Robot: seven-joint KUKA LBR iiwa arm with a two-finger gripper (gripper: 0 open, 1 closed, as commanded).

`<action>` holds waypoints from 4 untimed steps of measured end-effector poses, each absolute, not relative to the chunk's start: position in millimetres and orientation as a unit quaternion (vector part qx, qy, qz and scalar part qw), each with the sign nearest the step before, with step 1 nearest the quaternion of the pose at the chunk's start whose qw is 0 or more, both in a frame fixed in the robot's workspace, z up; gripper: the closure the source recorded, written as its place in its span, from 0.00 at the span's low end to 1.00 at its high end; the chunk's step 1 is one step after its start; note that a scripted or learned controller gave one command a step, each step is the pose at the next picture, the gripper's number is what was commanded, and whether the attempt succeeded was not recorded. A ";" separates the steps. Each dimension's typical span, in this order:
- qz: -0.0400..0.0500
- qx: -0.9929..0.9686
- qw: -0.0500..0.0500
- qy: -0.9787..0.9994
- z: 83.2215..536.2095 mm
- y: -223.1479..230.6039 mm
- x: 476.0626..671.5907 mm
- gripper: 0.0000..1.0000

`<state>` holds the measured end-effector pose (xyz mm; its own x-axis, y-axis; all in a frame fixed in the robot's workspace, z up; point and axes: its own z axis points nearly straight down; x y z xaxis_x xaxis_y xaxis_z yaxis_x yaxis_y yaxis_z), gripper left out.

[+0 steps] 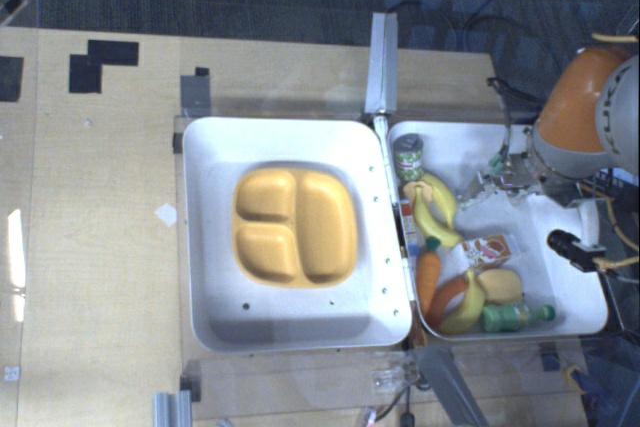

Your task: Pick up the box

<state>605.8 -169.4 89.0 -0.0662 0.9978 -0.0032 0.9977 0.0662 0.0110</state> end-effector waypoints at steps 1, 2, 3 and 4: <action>0.003 0.659 0.004 0.752 88.0 -133.7 668.2 0.00; 0.005 0.657 0.007 0.754 101.6 -132.2 671.0 1.00; 0.005 0.657 0.007 0.754 101.5 -132.1 671.0 0.00; 0.002 0.622 0.004 0.783 88.3 -112.8 662.3 0.00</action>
